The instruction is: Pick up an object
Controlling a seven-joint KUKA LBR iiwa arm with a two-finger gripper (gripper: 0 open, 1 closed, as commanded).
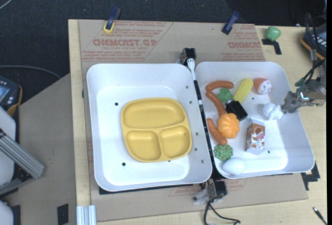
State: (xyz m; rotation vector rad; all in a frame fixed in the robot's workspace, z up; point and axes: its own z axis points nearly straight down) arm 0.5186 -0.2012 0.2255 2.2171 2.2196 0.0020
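Nearest the camera, a white egg [234, 166] sits at the front edge of the right bin [290, 154], beside a green broccoli piece [223, 152] and a small carton [255, 138]. At the bin's right wall the gripper [287, 105] hangs by a crumpled white object [271, 111], touching or just beside it; whether its fingers are wide or narrow I cannot tell. A yellow divided tray [155, 129] lies in the left bin [101, 115].

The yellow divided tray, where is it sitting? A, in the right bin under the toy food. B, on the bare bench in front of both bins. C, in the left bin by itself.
C: the yellow divided tray lies flat inside the left bin with nothing else in it, while the toy food, such as the orange pumpkin, is in the right bin.
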